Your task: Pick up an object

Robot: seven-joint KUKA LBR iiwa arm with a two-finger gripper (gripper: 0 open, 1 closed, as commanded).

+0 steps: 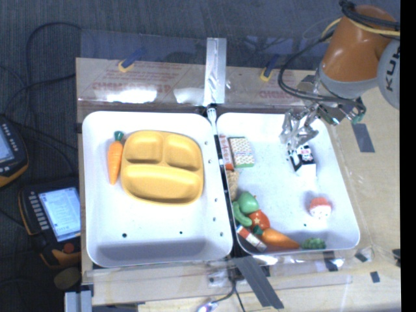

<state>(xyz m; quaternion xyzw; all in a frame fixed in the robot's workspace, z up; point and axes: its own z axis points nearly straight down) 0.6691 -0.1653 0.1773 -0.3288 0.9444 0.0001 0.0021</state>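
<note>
Gripper (pixel 300 133): metal fingers point down into the right bin near its upper right corner; I cannot tell how far apart they stand, and nothing can be made out between them.
Arm (pixel 354 44): enters from the upper right; the orange band sits above the bin's far right corner, with black cables looping off it to the left; the wrist hangs roughly vertical over the bin.
Right bin (pixel 344 200): white, shallow, holds most of the loose items.
Small black-and-white item (pixel 303 160): lies on the bin floor just below the fingertips; whether it touches them I cannot tell.
Patterned box (pixel 241 152): at the upper left of the right bin, close to the divider wall.
Red-and-white toy (pixel 319 207): alone near the right wall, well apart from the other items.
Green toy (pixel 246 205): in the lower left cluster, touching a red piece (pixel 258 220) below it.
Right carrot (pixel 279 240): lies along the lower wall, tip toward a small green piece (pixel 314 244).
Left bin (pixel 143 239): white, beside the right bin.
Yellow tray (pixel 162 166): three compartments, in the upper half of the left bin.
Left carrot (pixel 115 158): just beside the tray's left edge, green top upward in view.
</note>
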